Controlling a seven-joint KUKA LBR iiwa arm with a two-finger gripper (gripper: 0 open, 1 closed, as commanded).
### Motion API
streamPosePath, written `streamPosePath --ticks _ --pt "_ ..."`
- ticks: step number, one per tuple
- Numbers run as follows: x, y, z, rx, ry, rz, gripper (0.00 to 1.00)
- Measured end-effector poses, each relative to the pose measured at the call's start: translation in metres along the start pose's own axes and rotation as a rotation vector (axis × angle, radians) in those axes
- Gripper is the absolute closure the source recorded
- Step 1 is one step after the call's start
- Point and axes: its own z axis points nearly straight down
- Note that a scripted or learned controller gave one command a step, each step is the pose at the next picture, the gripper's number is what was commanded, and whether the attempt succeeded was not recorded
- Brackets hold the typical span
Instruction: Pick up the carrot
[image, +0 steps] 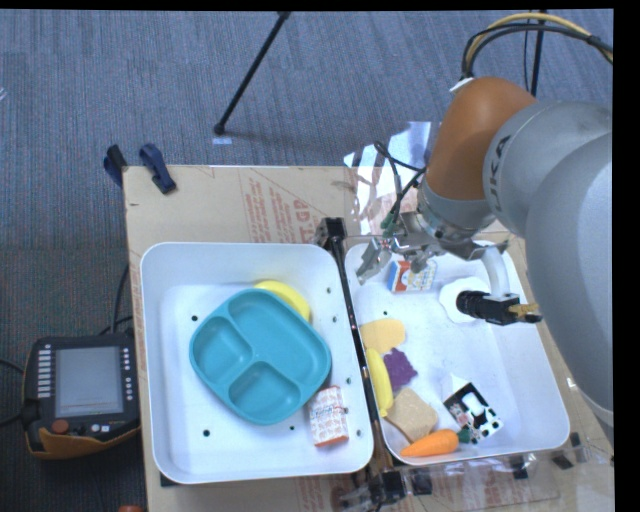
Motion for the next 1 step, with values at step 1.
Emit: streamPosePath --ticks 1 --pt "-0.0148 -0.0901 0.0004 0.002 0.002 -0.224 0.00"
